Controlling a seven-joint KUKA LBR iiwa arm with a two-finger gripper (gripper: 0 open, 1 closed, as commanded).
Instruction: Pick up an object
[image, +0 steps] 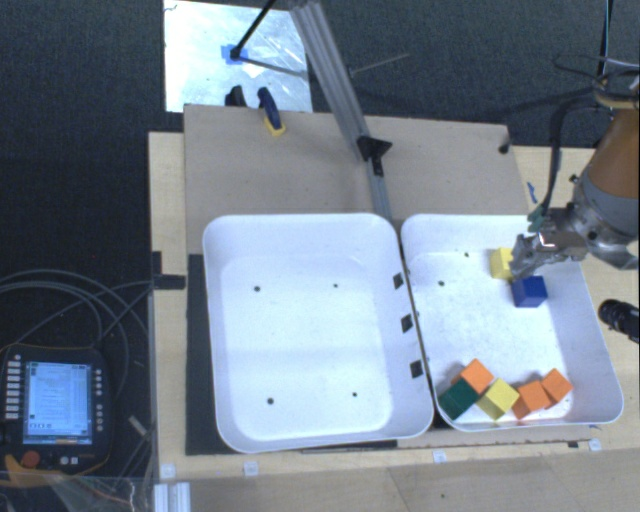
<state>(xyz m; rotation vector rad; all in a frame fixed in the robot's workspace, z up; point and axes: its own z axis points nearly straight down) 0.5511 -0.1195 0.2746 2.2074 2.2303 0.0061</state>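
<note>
Arm (610, 190) reaching in from right, over right bin (590, 330) near its far right edge. Gripper (527, 252) hanging between yellow block (499, 263) and blue block (529, 291), just beside both; finger opening and any hold: cannot tell. Cluster lying at near rim: orange blocks, 3 (477, 375); yellow, 1 (496, 399); green, 1 (458, 399). Bin middle staying open for moving. Left bin (300, 235) sitting alongside, rims touching. Pendant (55, 405) lying off bench, left.

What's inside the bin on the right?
The right bin holds a yellow block, a blue block and a cluster of colored blocks. The tool hides part of the yellow one.
</note>
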